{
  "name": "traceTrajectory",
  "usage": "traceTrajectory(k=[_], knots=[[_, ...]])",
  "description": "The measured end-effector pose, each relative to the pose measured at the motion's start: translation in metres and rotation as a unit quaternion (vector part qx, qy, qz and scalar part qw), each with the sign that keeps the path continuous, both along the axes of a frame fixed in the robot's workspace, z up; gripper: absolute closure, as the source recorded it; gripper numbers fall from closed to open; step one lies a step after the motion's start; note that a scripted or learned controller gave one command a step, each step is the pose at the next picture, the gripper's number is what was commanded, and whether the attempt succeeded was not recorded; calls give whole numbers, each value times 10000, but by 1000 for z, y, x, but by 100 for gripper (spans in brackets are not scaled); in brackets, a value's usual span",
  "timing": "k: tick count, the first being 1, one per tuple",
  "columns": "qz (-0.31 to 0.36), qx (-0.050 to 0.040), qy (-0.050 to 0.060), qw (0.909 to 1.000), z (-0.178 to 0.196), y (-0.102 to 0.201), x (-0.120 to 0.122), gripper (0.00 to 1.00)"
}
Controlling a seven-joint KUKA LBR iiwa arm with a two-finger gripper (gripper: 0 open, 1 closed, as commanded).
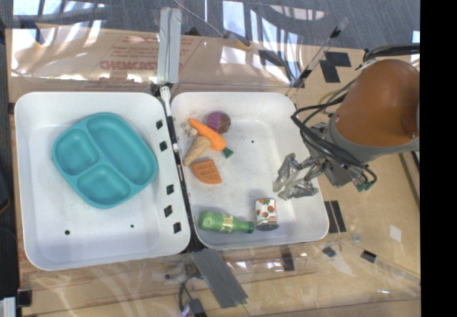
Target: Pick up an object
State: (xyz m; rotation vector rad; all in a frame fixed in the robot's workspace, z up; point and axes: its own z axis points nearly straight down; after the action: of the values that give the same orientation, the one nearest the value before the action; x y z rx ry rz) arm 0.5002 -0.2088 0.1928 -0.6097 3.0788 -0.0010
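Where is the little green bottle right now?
The green bottle lies on its side near the front edge of the right bin, just left of the small can and below the orange wedge.

Five small objects are seen in the right bin: a dark purple round toy (219, 122) far left, an orange carrot (208, 134) beside it, an orange wedge (208, 172), and — nearer — a green bottle (224, 223) lying flat and a small printed can (265, 213) upright.
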Motion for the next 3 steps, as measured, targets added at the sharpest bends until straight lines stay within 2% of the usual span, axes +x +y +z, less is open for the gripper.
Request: traceTrajectory(k=[1,2,3], knots=[[1245,0,13,9922,-8,0,0,100],[2939,-6,-1,9558,17,0,11,100],[4360,3,22,9000,24,-1,-23,100]])
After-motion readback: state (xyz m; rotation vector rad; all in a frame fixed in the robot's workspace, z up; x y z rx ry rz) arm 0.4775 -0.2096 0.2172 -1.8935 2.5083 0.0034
